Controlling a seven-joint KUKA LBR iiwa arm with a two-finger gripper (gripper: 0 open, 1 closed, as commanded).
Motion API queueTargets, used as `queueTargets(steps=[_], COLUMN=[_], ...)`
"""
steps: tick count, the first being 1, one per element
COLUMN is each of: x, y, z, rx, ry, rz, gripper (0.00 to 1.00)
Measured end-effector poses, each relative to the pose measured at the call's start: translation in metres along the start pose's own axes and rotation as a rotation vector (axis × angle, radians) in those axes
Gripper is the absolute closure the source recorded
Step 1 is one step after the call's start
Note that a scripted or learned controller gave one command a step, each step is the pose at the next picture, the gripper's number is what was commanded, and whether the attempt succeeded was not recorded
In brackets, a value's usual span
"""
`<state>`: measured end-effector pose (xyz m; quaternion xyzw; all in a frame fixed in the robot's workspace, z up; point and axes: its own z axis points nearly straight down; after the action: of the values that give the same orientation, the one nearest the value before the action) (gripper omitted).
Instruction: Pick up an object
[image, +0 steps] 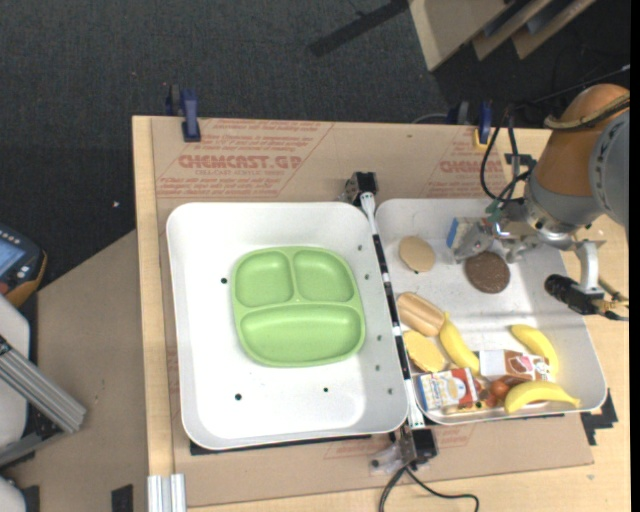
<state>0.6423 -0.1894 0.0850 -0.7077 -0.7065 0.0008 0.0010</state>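
Worktop (250, 150): pale wooden board, covered at the rear by brown cardboard printed in red, reading roughly "CHEMCAST", repeated toward the right; smaller print beneath, too small to make out. Blue clamps (186, 110) at the rear edge.

Left shallow white bin (200, 400): holds a light green plastic plate with three compartments (297, 306), set near the middle.

Right shallow white bin (590, 350): holds a round tan cookie-shaped piece (418, 254) near the rear left; a dark brown round disc (488, 272) just right of it; a toy hot dog in a bun (421, 314) by the left wall; a flat yellow slice (425, 352) just below it; a yellow banana (459, 346) beside that; two more yellow bananas, one at (534, 345) and one at (540, 398); a small red-and-white printed carton (447, 390) at the front, lettering not legible; a small white box with red marks (495, 362); small dark red round pieces (498, 386).

Arm (580, 160): grey with orange band, entering from the right, bent down over the rear of the right bin. Jaws (478, 244) low above the dark brown disc, at its rear edge; cannot tell whether spread or pressed together. Nothing seen pinched.
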Motion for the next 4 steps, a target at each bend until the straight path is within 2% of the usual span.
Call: queueTargets(steps=[1, 2, 3, 4], x=[-0.008, -0.019, 0.001, 0.001], y=[-0.044, 0.022, -0.038, -0.035], z=[0.0, -0.001, 0.001, -0.01], rx=[0.002, 0.003, 0.002, -0.006], ry=[0.001, 0.001, 0.002, -0.001], rz=[0.001, -0.006, 0.0, 0.0], gripper=[0.0, 0.0, 0.0, 1.0])
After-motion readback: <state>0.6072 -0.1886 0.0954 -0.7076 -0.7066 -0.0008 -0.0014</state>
